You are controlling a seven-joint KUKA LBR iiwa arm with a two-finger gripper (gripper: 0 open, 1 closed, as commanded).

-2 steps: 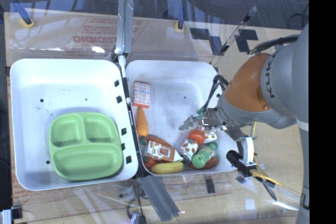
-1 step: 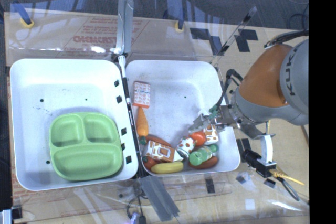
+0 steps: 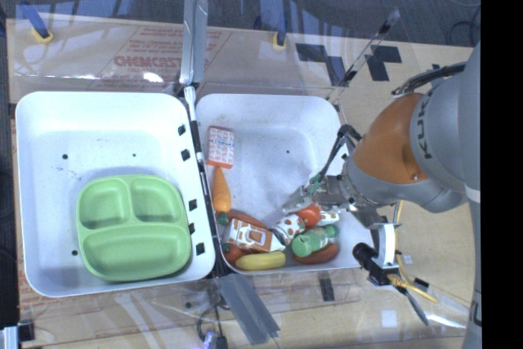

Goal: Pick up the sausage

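The claw (image 3: 315,194) sits low inside the right bin (image 3: 270,112), near that bin's right wall and toward its near edge, just above the pile of toy food. Its metal parts blur together with the items under it, so I cannot tell how its fingers stand or whether anything is caught between them. The grey arm (image 3: 441,143) with its orange band reaches in over the right rim of the bin.

Directly under and beside the claw lies a small cluster: a red-and-white piece (image 3: 304,217) touching a green vegetable-like toy (image 3: 306,242). Under that green toy, against the near wall of the bin, lies the sausage (image 3: 320,254), a reddish-brown curved shape partly covered by the green toy. To its left along the near wall rests a yellow banana (image 3: 260,261), and just above the banana sits a small printed box (image 3: 252,236) with orange and white faces. An orange carrot (image 3: 221,190) lies along the left wall of the right bin, and a small orange-and-white packet (image 3: 220,147) lies farther back near that wall.

The left bin (image 3: 49,118) holds a green divided plate (image 3: 132,226) in its near half. Both bins rest side by side on the counter (image 3: 98,53).
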